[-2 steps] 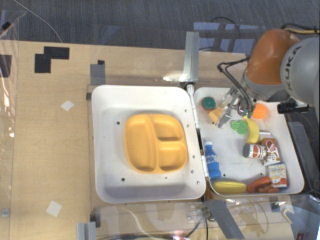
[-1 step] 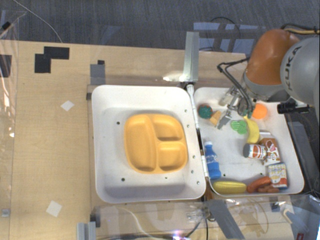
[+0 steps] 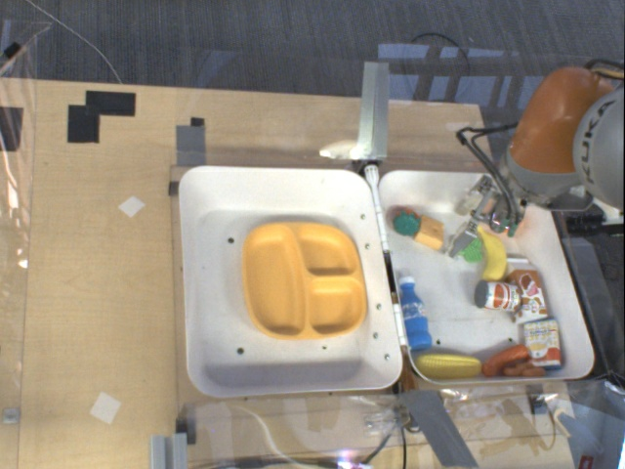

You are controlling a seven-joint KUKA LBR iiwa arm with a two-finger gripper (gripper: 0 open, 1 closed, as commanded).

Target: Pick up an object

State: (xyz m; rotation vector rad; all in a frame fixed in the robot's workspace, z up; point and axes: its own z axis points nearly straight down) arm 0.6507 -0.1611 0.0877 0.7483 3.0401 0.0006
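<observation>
Toy foods (image 3: 493,301) scattered in right bin (image 3: 576,301)

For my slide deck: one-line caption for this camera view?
Robot hand over the right bin of toy food, beside a yellow tray in the left bin.

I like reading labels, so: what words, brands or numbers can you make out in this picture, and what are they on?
"KU": part of dark lettering on the grey robot arm, cut off by the picture's edge.
Can, carton, packet and blue bottle: printed labels, too small and blurred to read.
</observation>
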